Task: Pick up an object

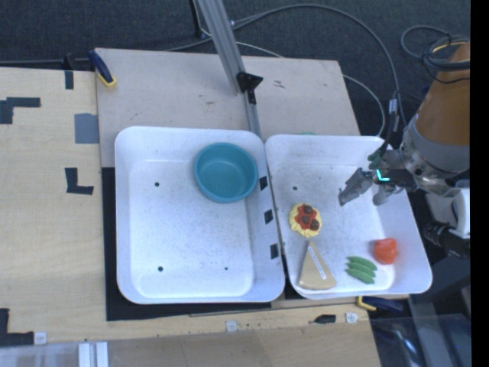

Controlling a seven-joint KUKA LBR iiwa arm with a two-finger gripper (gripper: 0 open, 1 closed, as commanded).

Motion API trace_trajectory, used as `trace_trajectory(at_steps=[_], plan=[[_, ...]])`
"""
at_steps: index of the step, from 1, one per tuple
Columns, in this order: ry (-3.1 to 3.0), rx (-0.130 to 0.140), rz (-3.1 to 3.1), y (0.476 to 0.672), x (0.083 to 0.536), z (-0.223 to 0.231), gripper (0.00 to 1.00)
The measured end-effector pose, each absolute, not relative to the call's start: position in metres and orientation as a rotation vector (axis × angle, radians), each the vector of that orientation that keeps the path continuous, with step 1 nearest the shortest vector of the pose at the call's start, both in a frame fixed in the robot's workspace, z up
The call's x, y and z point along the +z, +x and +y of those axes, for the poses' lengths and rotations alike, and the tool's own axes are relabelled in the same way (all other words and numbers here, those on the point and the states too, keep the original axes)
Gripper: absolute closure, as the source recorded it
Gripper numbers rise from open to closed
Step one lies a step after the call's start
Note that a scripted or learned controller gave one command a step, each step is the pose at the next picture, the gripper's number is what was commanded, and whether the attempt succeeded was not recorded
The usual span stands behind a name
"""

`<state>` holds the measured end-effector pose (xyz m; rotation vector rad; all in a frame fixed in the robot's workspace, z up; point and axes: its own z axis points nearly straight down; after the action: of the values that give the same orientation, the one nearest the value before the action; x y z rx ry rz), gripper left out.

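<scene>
- Nearest the camera, along the front edge of the right bin, three things lie in a row: a pale wedge like a slice of pie, a green pea pod just beside it, and a red-orange piece like a small tomato toward the bin's right wall.
- A little farther in, just above the wedge's tip, sits a small yellow tart with red berries on top.
- Above the right bin's middle hangs the gripper, its two dark fingers spread apart with nothing between them; it is up and to the right of the tart, apart from every item.
- The grey arm with its orange band comes in from the right.
- In the left bin, a blue bowl stands upright near the far right corner.
- Farthest off, a grey metal bar slants down to the gap between the bins.
</scene>
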<state>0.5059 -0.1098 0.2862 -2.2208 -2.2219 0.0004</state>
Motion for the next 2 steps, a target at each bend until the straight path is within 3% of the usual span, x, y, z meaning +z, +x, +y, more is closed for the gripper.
trace_trajectory(at_steps=[1,2], plan=[[-2.221,0.001,-2.222,0.506,0.286,-0.11,0.0],[-2.219,0.005,-2.219,0.512,0.237,-0.116,0.0]])
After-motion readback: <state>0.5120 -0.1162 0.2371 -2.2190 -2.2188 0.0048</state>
